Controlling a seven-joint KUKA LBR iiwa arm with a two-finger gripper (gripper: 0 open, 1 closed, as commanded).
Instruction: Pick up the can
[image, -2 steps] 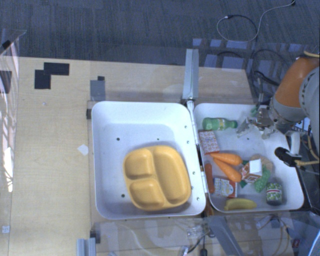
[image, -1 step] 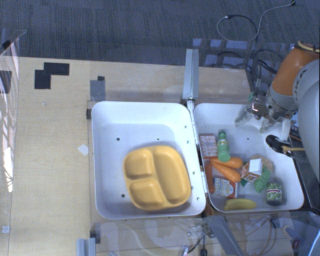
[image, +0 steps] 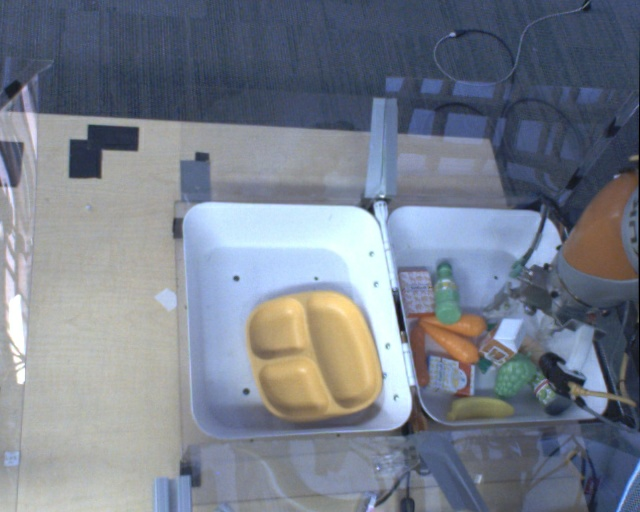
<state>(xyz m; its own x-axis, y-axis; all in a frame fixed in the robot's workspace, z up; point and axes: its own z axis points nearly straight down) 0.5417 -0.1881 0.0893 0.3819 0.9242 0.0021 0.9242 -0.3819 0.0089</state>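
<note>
Hovering low over the cluttered right white bin (image: 470, 232), the grey two-finger gripper (image: 528, 292) is presumably lining up for a can, its claw state unreadable.

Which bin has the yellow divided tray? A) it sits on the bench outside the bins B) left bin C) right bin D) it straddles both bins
B: the yellow divided tray lies flat on the floor of the left bin, while the right bin holds the clutter of small items such as the carrot and the banana.
</note>
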